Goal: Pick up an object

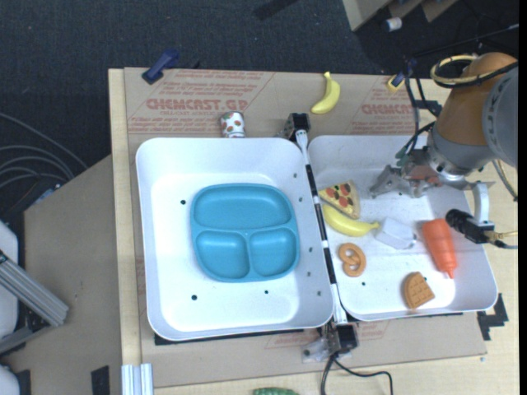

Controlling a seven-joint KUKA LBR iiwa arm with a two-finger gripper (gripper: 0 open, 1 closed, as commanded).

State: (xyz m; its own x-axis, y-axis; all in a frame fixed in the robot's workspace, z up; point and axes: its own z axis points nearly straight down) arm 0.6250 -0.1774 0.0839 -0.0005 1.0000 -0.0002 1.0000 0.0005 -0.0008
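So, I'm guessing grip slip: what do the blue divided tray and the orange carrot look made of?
The blue three-compartment tray looks like moulded plastic, smooth and slightly matte: uniform colour, rounded compartment edges, soft highlights. The orange carrot-shaped toy seems to be plastic too, judging by its even colour and smooth surface, though rubber or foam can't be excluded. Both probably offer little friction.

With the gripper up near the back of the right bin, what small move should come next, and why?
Probably a short shift toward the bin's front, then a descent. The gripper hangs over bare floor at the back of the right bin with nothing between its fingers. The nearest items, the pizza slice and the banana, lie just forward and to the view's left of it.
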